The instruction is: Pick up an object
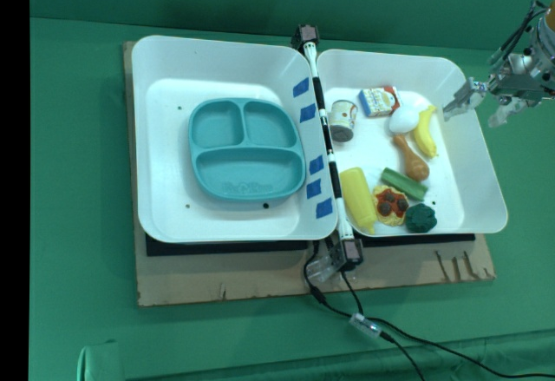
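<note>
Claw [482, 104] above the right bin's [486, 197] far edge.
Its fingers stood spread apart, gripping nothing; the banana [425, 131] lay near it inside the bin, touching an egg [403, 120].

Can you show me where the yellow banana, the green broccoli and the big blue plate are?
Curved yellow toy banana [425, 131]: camera view, on the middle of its curve.
Dark green toy broccoli [421, 218]: camera view, on its bumpy top.
Teal plastic plate with three sections [246, 177]: camera view, on the floor of its large near section.
</note>
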`<state>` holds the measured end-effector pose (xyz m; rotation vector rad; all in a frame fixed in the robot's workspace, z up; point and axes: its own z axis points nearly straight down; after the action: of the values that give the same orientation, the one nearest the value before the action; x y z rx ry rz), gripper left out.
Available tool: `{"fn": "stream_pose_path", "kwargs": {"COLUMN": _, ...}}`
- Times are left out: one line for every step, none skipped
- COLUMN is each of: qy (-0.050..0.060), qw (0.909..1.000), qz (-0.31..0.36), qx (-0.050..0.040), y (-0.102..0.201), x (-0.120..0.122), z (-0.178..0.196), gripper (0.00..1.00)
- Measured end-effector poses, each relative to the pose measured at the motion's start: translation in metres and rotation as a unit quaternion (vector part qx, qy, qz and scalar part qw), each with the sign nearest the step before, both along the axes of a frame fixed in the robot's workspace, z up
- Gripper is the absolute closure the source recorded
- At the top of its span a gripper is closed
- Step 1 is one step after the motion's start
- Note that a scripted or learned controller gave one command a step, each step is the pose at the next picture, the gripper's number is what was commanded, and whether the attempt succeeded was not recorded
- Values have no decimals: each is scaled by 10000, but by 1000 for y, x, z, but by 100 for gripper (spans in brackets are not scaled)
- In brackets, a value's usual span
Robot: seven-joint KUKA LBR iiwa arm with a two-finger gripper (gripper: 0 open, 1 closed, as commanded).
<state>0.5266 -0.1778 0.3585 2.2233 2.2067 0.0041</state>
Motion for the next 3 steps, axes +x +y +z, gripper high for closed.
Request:
{"fn": "stream_pose_path", "kwargs": {"qy": 9, "qw": 10000, "qz": 5, "qx": 0, "y": 15, "x": 21, "z": -109, "gripper": 0}}
{"fn": "stream_pose_path", "kwargs": {"qy": -63, "qw": 10000, "qz": -2, "qx": -24, "y": 52, "x": 13, "z": -171, "gripper": 0}}
{"fn": "stream_pose_path", "kwargs": {"qy": -144, "qw": 9999, "qz": -35, "qx": -52, "y": 49, "x": 16, "z": -155, "gripper": 100}}
